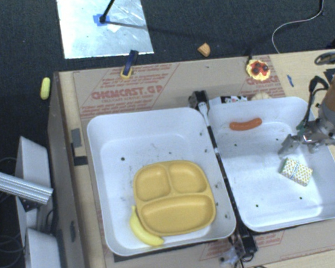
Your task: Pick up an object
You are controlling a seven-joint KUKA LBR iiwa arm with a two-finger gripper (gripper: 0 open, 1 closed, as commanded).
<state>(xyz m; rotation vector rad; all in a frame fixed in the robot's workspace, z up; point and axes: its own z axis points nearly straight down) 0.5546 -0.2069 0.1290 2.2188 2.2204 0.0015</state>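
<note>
My gripper [299, 143] hangs over the right side of the right bin [269, 218], on the arm that comes in from the right edge. Its fingers stand open and spread, with nothing between them. A small box with a white and yellow pattern [296, 171] lies on the bin floor just below the gripper, apart from it. An orange-red sausage [246, 125] lies near the bin's far wall, to the gripper's upper left.
The left bin [108, 168] holds a yellow divided plate [174, 196] with a banana [141, 229] against its near-left edge. A divider [216, 154] runs between the bins. Small toys [258, 69] lie on the cardboard behind the bins.
</note>
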